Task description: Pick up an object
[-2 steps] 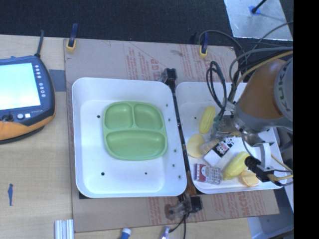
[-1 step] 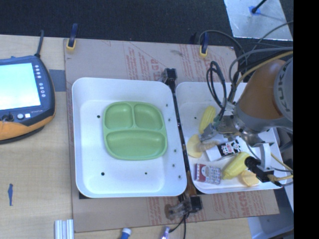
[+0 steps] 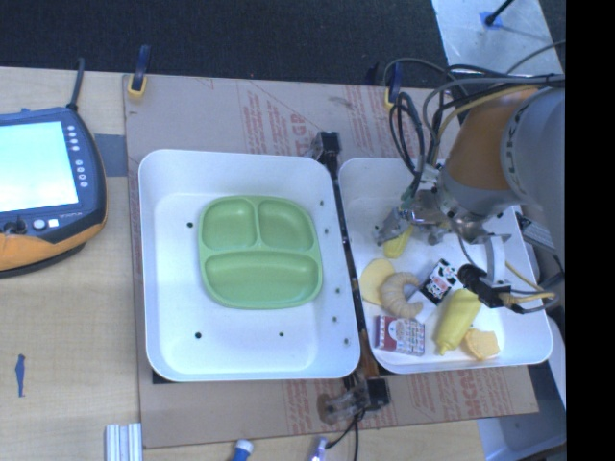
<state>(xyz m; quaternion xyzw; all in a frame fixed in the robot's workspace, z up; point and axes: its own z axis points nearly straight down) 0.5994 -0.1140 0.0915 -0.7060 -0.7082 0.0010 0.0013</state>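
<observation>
Toys lie in your right bin (image 3: pixel 370 176): a croissant (image 3: pixel 402 294), a yellow slice (image 3: pixel 376 277), a milk carton (image 3: pixel 440 280), a corn cob (image 3: pixel 455 319), a red-and-white card (image 3: pixel 398 335) and an orange chip (image 3: pixel 482 344). Your gripper (image 3: pixel 404 225) hangs low over the bin's upper part, just above a yellow piece (image 3: pixel 396 245); whether it grips anything, you cannot tell. A green plate (image 3: pixel 258 252) sits in the left bin (image 3: pixel 163 257).

Bins (image 3: pixel 163 257) white. Divided plate (image 3: pixel 259 252) pale green. Toy banana (image 3: pixel 454 319) yellow. Croissant (image 3: pixel 402 294) tan. Small carton (image 3: pixel 440 281) black-and-white patched. Packet (image 3: pixel 398 335) red and white. Arm (image 3: pixel 538 152) grey, band (image 3: pixel 480 147) orange. Pendant (image 3: pixel 43 190) dark grey, orange underside.
</observation>
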